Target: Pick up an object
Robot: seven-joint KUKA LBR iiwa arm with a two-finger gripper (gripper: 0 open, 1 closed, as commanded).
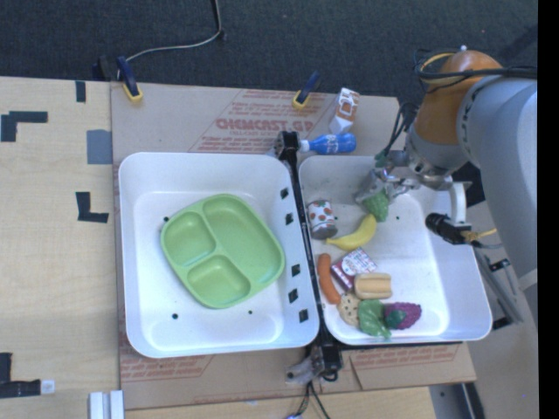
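My gripper (382, 190) hangs over the back of the right bin (454, 278). A small green leafy toy (378, 206) sits right at its tip, touching it. I cannot see whether the toy is gripped. A yellow banana (359, 234) lies just in front of the toy. A small can (321, 219) stands by the bin's left wall. Nearer the front lie an orange carrot (326, 278), a white and red packet (353, 264), a bun (373, 285), a green pepper (371, 317) and purple grapes (404, 313).
The left bin (148, 321) holds a green divided plate (223, 250). Behind the bins on the cardboard lie a blue bottle (333, 144) and a small carton (348, 106). The arm's grey body fills the right side.
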